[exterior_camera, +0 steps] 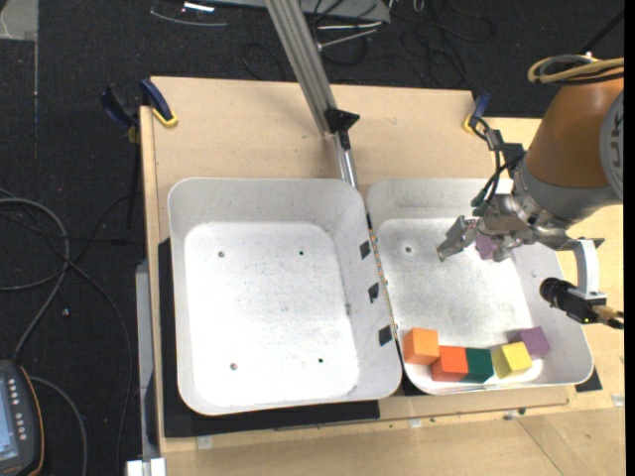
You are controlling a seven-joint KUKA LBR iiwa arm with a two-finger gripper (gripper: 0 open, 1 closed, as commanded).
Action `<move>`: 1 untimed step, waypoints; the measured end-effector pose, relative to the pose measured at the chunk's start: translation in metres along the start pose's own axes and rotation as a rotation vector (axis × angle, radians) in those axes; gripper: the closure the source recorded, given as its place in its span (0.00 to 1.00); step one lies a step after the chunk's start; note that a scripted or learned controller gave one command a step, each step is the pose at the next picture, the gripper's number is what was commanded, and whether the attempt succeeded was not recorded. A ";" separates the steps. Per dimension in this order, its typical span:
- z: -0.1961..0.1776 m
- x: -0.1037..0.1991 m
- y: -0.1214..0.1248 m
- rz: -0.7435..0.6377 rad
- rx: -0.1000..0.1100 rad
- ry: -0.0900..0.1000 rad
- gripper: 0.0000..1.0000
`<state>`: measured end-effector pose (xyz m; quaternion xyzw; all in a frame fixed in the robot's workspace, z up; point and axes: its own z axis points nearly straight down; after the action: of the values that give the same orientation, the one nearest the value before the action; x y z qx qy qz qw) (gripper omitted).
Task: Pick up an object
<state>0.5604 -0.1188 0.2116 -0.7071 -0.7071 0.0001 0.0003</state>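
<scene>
Right bin (556, 296): gripper (474, 243) above the upper half, fingers spread, a small purple block (485, 249) between them. Near edge, in a row: orange block (422, 344), red-orange block (452, 361), green block (479, 364), yellow block (513, 358), purple block (535, 341).

Arm (580, 137): grey, orange-banded, entering from the right. Gripper (478, 242): pointing left, fingers spread, a small purple piece between them.
</scene>
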 end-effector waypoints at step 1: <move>-0.105 -0.064 -0.020 0.004 -0.011 -0.007 0.00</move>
<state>0.5403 -0.1825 0.3163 -0.7087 -0.7055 -0.0014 -0.0059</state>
